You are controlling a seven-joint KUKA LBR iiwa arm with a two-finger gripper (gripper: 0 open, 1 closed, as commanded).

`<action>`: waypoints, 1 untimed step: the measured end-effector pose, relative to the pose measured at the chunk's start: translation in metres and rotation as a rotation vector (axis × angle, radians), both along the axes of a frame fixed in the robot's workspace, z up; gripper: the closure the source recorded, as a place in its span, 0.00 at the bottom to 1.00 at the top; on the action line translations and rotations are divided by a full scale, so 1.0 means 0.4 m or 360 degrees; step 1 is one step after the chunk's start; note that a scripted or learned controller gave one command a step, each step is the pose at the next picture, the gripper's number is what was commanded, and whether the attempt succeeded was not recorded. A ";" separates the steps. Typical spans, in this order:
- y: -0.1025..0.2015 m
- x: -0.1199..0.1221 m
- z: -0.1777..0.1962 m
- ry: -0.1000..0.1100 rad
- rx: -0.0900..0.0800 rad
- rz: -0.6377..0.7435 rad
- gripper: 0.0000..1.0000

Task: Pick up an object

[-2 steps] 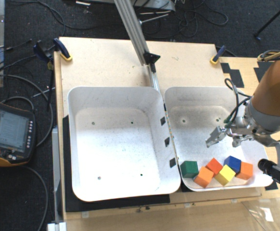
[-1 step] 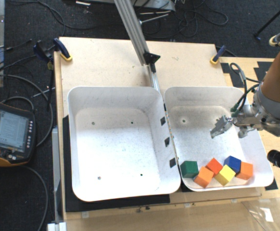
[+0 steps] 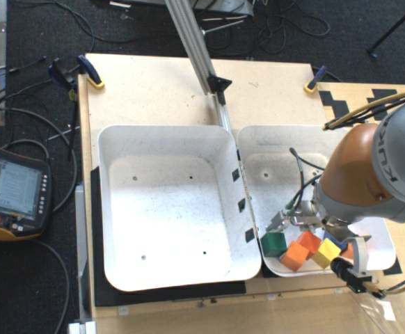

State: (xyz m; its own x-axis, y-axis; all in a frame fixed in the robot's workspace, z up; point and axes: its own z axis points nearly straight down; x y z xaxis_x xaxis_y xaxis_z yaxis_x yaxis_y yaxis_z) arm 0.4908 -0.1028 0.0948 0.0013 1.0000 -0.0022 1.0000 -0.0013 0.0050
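Observation:
Several small blocks lie in the near corner of the right bin [image 3: 272, 165]: a green cube [image 3: 273, 243], an orange cube [image 3: 296, 256], a red-orange block [image 3: 310, 241] and a yellow block [image 3: 325, 255] with a bit of blue beside it. My gripper [image 3: 294, 220] hangs low over this cluster, just above and behind the green and orange cubes. The arm's orange band and grey body cover most of the gripper. I see no block between the fingers.
The left bin [image 3: 168, 200] sits beside the right one, sharing a raised middle wall. A metal pole [image 3: 192, 37] slants over the bench from the back. Clamps sit at the bench's far corners. A teach pendant [image 3: 14, 193] lies on the floor at the left.

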 end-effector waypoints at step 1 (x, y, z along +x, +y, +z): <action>0.000 0.004 0.031 -0.0008 0.0000 -0.0002 1.00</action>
State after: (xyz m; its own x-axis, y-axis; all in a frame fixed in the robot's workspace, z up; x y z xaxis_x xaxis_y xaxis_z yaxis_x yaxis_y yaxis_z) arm 0.4923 -0.1027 0.1073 0.0026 1.0000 -0.0020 0.9999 -0.0025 0.0099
